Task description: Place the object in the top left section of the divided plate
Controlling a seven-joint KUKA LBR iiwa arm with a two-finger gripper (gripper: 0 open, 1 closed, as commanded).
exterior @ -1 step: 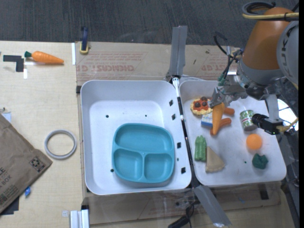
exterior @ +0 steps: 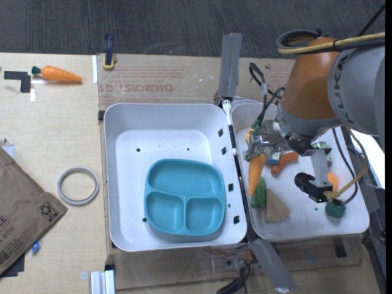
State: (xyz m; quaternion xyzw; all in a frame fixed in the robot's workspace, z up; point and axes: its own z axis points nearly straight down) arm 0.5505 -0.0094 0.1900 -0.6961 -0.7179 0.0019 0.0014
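Arm (exterior: 318,78) over R bin (exterior: 361,222) | toys inside | L bin (exterior: 122,164): blue plate (exterior: 184,198) | tool (exterior: 260,144) state unclear

Legible markings: three partial items found.

A flat brown cardboard sheet (exterior: 184,78) beyond the bins, up and left of the gripper, carries red print, upside down and too faint to read with certainty. The brown cardboard box (exterior: 21,216), far left of the gripper, shows "BOX" and a square code label. The grey arm casing (exterior: 361,84) bears partial letters, apparently "KU".
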